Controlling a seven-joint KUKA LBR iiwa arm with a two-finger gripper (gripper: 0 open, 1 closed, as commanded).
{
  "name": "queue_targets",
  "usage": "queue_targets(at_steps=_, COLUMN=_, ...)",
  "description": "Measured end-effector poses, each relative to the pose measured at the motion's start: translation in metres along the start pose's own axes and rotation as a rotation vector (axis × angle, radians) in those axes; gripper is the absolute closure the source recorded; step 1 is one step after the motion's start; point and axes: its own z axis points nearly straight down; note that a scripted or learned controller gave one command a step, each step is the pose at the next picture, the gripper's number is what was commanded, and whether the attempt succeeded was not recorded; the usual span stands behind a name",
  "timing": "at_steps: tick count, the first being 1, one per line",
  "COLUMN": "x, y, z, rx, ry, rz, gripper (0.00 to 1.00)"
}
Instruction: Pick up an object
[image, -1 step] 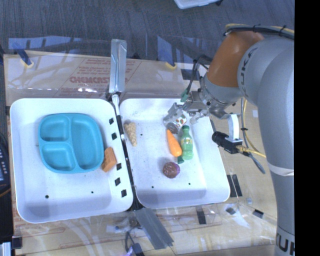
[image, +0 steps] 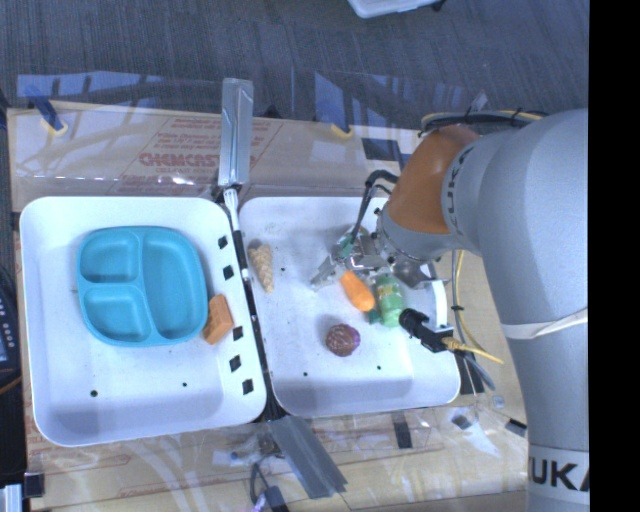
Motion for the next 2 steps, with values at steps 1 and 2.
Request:
queue_targets(at_steps=1, x=0.0, y=0.0, z=-0.009, rx=0.003, ry=0.001, rz=-0.003, gripper=1.0)
queue_targets(at_steps=2, x=0.024, y=0.054, z=-0.125, rx=-0.006, ry=0.0, rz=0.052, gripper=1.0)
